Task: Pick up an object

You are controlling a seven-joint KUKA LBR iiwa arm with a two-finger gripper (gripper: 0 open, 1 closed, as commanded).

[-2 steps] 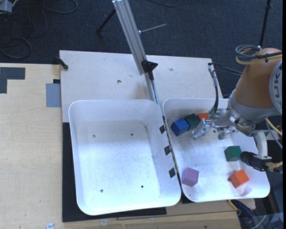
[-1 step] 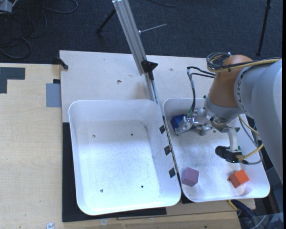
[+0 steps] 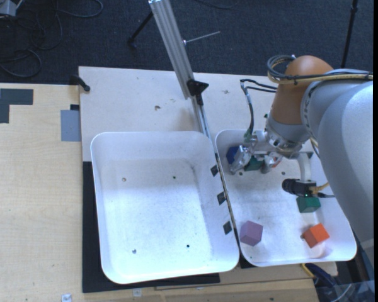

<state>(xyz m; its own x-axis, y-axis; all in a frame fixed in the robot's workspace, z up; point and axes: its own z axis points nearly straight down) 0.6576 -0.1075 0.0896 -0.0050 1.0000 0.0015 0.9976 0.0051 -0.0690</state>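
From my station I see the left bin (image 3: 107,150) holding no loose objects, its floor marked only by dark specks. Just across the divider, the right bin (image 3: 340,250) holds the candidates: a purple cube (image 3: 251,233) near the front left, an orange cube (image 3: 315,235) toward the front right, and a green block (image 3: 308,203) further back beside a black fitting. The gripper (image 3: 242,159) sits low over the rear left of the right bin, near the wall, with blue and green parts showing around its tip; I cannot tell what these are, nor how the pincer is set. I judge the step in hand to be the descent for a grasp. Next calls for a confirmed closure on one object, then a straight lift clear of the bin wall.
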